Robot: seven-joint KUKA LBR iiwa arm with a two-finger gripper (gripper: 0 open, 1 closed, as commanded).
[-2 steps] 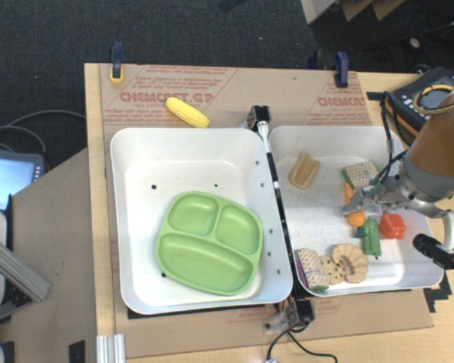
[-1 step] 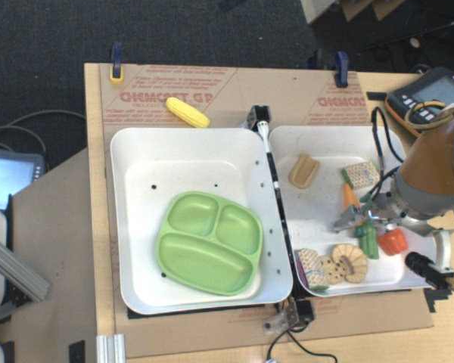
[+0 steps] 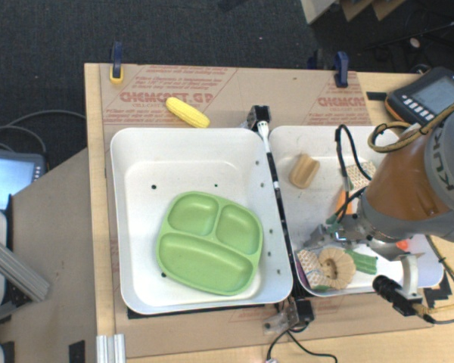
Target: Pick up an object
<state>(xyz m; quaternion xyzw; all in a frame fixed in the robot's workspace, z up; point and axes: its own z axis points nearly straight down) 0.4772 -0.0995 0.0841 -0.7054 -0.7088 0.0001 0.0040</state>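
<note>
In the right bin (image 3: 287,138) my gripper (image 3: 327,234) hangs low over the front part, at the end of the grey and orange arm (image 3: 408,187) that comes in from the right. Just below it lies a tan ring-shaped object (image 3: 335,268) on a patterned piece (image 3: 309,262), with a green item (image 3: 365,264) beside it. Farther back in the same bin, a tan cylinder (image 3: 303,171) lies apart from the gripper. The arm hides much of this bin's right side.
The left bin (image 3: 136,165) holds a green divided plate (image 3: 210,242). A yellow object (image 3: 187,113) lies on the bench behind the left bin. A black brush-like tool (image 3: 266,150) rests along the rim between the bins. Cables (image 3: 348,157) loop over the right bin.
</note>
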